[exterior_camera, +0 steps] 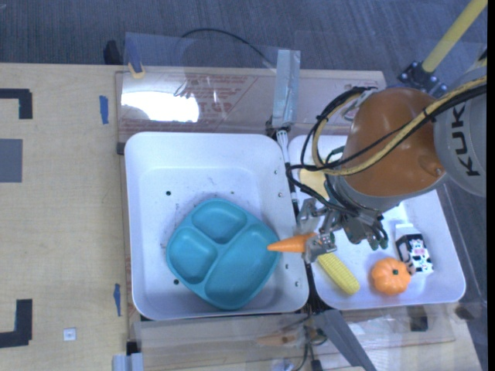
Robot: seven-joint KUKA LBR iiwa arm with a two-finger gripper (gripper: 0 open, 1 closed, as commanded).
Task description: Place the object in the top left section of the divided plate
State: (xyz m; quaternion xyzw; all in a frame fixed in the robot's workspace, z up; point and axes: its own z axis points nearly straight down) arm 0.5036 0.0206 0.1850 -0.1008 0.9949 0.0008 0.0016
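A blue divided plate (222, 252) lies in the left white bin (155, 176), with three sections. An orange carrot (288, 245) hangs over the ridge between the two bins, its tip pointing left over the plate's right edge. My gripper (315, 245) is shut on the carrot's thick right end. The arm's orange band and grey wrist loom above the right bin and hide much of it.
In the right white bin (448, 284) lie a yellow corn cob (339, 273), a small orange pumpkin (390, 276) and a black-and-white toy (416, 255). Black cables loop around the wrist. A clear plastic sheet lies behind the bins.
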